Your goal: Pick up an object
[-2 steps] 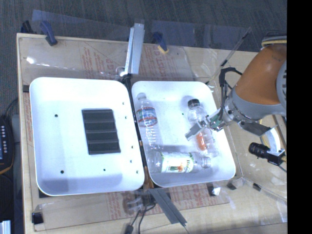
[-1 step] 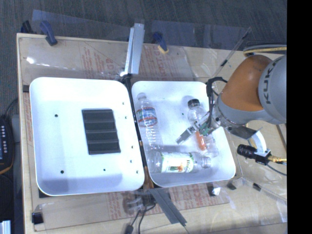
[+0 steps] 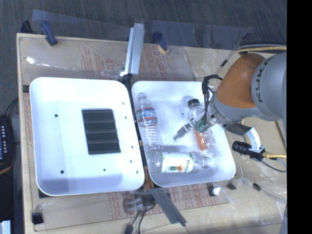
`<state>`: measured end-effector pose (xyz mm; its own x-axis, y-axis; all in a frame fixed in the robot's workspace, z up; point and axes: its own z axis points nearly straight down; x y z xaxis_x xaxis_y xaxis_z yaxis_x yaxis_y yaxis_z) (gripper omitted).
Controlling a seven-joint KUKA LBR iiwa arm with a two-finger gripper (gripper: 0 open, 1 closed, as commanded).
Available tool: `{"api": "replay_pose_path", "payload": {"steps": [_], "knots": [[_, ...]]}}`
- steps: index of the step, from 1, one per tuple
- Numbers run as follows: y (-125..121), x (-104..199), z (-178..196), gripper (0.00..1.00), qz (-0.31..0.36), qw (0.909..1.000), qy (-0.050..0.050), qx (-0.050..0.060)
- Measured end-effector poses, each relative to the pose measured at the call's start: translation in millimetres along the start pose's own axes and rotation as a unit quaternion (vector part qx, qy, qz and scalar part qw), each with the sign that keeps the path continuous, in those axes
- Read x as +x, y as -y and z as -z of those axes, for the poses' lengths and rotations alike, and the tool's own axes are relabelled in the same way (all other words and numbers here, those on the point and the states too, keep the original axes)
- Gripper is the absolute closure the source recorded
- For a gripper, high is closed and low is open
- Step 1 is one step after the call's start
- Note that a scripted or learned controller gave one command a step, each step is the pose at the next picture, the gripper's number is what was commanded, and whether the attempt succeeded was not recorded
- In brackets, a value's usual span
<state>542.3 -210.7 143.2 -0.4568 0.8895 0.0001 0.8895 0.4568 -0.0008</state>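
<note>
Three clear plastic bottles lie in the right bin: one with a blue-and-red label along the bin's left wall, one with a green-and-white label on its side near the front wall, and a dark-capped bottle with orange inside toward the right side. None of the label writing can be read. The tool reaches down over the dark-capped bottle, its grey metal tip sticking out to the left of the bottle's middle; whether it is spread or closed, and whether it has hold of anything, I cannot tell. The grey arm with its orange band comes in from the right above the bin's edge. The left bin holds one black ribbed rectangular pad near its centre. Both bins sit side by side on the worktop, which carries faint red printed writing, too blurred to read. Two blue clamps grip its far edge.
</note>
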Motion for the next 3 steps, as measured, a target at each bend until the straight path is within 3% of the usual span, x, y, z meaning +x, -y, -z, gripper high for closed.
{"api": "replay_pose_path", "payload": {"steps": [2, 3], "knots": [[1.9, 1.0, -1.0, 0.00, 0.011, 0.9999, 0.000, 0.000], [-9.3, -4.3, -35.9, 0.00, -0.086, 0.9963, -0.001, 0.001]]}}
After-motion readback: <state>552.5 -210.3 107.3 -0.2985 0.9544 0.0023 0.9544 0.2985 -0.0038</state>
